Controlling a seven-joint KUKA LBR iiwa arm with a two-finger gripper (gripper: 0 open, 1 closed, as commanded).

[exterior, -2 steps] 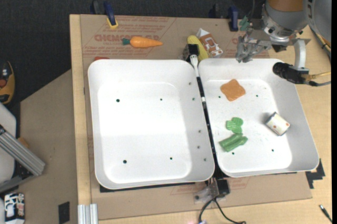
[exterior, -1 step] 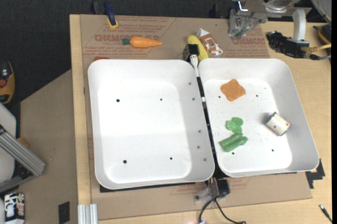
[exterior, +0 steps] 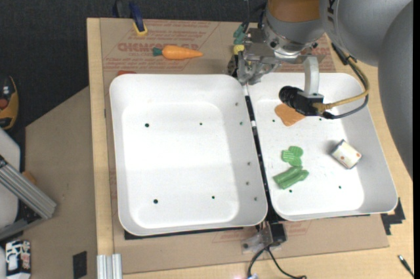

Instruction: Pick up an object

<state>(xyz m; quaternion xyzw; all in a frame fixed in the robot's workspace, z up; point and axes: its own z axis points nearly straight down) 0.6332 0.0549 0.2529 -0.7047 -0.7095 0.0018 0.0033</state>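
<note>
The gripper (exterior: 247, 73) hangs over the top end of the seam between the left bin (exterior: 177, 159) and the right bin (exterior: 328, 195); from this slant I cannot tell whether it is open or closed. The pickable things lie in the right bin: a flat tan piece (exterior: 287, 116) nearest, green pieces (exterior: 291, 167) lower down, and a small white block (exterior: 346, 154) apart from them. A sound grasp likely means clearing the rim, centring over one isolated thing such as the white block, and descending straight.
</note>
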